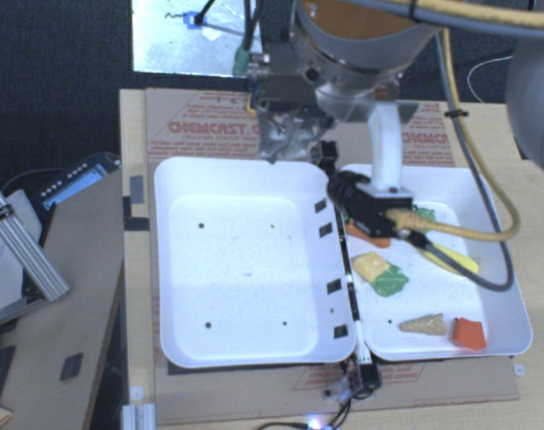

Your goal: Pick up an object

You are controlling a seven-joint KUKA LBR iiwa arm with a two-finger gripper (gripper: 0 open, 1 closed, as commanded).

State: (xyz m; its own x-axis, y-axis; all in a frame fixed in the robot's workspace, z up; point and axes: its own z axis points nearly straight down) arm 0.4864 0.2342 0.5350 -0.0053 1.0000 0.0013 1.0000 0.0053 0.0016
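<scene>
Camera view: gripper (pixel 292 140) hangs over the far rim of the left bin (pixel 245 276). It's blurred, so can't tell if the claw is apart or together.

All pick candidates are in the right bin (pixel 512 316), well apart from it:
- yellow block (pixel 370 264)
- green piece (pixel 391 282), touching the yellow block
- tan wedge (pixel 423 324)
- orange-red block (pixel 469 332)

Risks:
- A descent here likely hits rim or bare plastic.
- Yellow and green touch, so a grab may shove both.

Bins sit on printed cardboard (pixel 209 124), dark floor (pixel 56 61) around.
</scene>
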